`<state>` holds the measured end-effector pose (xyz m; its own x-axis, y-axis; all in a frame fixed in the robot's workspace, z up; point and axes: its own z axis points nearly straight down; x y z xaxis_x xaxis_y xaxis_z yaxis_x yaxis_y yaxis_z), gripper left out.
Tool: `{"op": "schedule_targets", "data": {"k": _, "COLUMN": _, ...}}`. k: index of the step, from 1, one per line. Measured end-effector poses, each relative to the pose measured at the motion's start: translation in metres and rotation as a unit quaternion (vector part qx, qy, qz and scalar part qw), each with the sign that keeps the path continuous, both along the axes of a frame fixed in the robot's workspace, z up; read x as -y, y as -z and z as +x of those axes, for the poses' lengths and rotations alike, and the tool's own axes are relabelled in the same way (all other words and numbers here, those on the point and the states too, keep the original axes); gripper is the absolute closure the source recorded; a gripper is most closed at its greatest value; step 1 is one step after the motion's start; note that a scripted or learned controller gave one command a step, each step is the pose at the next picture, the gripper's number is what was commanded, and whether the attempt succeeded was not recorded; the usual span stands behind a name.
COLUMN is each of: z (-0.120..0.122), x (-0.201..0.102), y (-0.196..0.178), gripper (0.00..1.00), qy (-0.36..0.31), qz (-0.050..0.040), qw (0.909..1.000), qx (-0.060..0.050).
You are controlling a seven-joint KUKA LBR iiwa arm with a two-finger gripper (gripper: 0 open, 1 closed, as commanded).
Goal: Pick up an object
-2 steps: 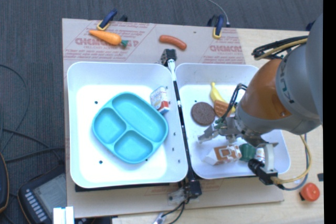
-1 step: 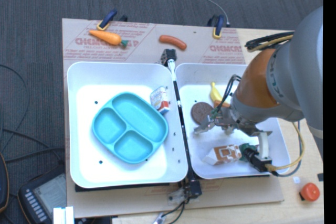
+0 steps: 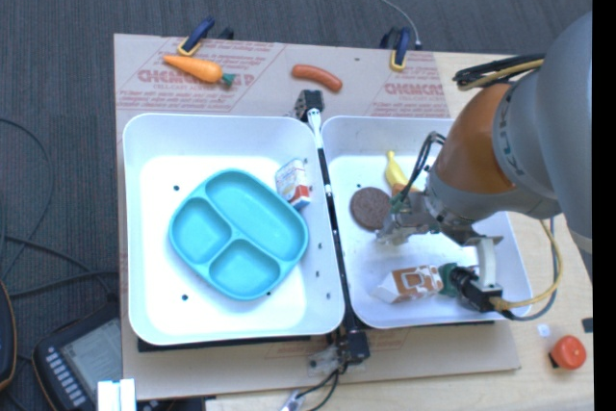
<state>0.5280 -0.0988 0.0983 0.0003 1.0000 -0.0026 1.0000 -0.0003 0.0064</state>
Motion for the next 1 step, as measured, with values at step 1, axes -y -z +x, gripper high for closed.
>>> {"op": "schedule_targets", "data": {"k": 1, "z": -0.0002, "x": 0.0001, "y": 0.0002, "gripper": 0.00, "qy": 0.000, "qz": -0.0002, "qw": 1.0000, "qx": 0.000}}
